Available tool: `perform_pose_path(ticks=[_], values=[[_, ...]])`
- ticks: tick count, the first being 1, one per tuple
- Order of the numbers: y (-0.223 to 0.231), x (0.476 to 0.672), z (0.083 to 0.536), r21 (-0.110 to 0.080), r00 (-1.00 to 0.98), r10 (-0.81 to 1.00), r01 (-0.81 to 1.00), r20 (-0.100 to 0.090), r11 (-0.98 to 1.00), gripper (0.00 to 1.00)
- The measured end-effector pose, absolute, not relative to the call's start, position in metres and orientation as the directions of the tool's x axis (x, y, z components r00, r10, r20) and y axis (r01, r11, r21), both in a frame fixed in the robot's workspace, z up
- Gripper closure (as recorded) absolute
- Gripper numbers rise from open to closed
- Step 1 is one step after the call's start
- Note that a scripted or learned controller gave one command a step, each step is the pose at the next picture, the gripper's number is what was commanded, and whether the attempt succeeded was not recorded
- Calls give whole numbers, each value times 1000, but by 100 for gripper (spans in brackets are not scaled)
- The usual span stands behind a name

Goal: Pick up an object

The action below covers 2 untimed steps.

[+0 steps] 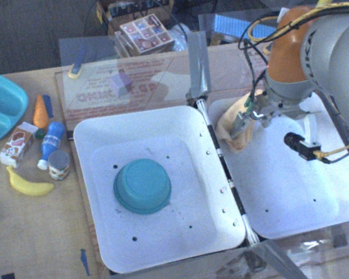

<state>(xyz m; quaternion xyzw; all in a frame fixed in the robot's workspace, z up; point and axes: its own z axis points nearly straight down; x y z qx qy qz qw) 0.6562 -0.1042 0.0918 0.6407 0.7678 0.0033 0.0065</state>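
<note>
We see the two-finger gripper (248,117) low in the right white bin's (316,205) upper-left corner, against a tan, crumpled soft object (230,128). We cannot tell the state of its jaws. We judge nothing lifted yet; the round teal plastic bowl (142,185) lies upside-down in the left white bin (97,148).

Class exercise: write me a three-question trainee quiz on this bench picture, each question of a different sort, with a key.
1. True or false: the round teal plastic bowl lies upside down in the left white bin.
2. Which bin does the grey arm's pincer reach into? A) left B) right C) neither
3. Fill in: the yellow banana lies on the wooden bench, to the ____ of both bins.

Key: 1 true; 2 B, the right white bin, beside a tan crumpled object; 3 left.
</note>
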Motion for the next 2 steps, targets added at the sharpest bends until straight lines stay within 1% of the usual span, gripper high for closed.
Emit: perform_pose_path(ticks=[1, 2], values=[[-101, 658, 103, 15, -183, 983, 983, -5, 183, 100], [-70, 667, 185, 1, -351, 936, 936, -3, 351, 100]])
